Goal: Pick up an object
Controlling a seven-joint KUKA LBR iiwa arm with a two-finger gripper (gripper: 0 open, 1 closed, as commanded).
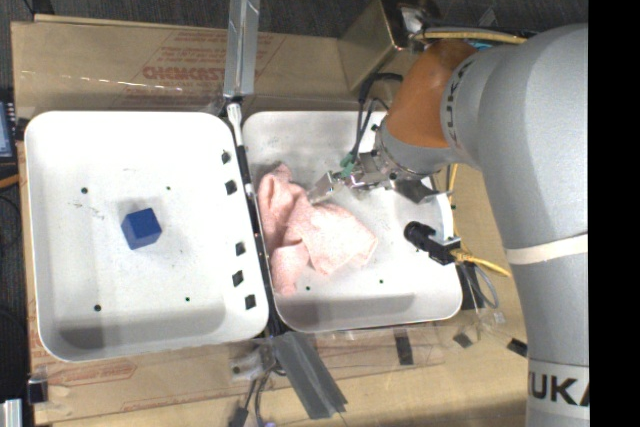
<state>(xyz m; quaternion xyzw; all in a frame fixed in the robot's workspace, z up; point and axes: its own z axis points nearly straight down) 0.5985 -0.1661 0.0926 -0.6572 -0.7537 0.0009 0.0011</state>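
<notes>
Centre-right of frame — tool (325,187) at the pink cloth (308,230) in the right bin (430,290), finger opening impossible to tell — blue cube (141,227) left.

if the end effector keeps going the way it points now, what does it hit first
Most likely the pink cloth: the end effector points down and left in the right bin, its tip at the cloth's upper edge. Depth is unclear, so it may already touch.

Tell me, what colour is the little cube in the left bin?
Blue. The cube shows plainly against the white bin in the camera view.
</notes>
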